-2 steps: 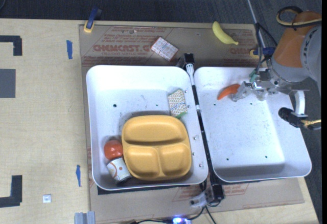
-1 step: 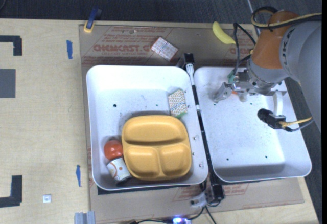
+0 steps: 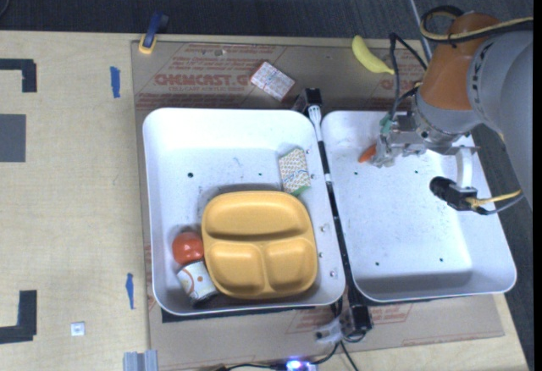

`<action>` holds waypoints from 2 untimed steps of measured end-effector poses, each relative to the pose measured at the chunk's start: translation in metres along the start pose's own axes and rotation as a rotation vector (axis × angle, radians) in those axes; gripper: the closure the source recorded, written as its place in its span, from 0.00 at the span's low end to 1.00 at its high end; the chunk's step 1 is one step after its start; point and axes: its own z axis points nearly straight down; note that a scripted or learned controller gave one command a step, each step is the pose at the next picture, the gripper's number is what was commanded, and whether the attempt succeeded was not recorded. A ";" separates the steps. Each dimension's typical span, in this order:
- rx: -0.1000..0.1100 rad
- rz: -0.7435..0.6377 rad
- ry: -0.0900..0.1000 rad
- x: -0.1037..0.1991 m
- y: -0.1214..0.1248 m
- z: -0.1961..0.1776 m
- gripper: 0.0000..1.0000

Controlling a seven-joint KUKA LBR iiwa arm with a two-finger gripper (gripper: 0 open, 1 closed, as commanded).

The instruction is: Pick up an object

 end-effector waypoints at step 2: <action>-0.002 0.001 0.001 0.083 0.029 -0.089 1.00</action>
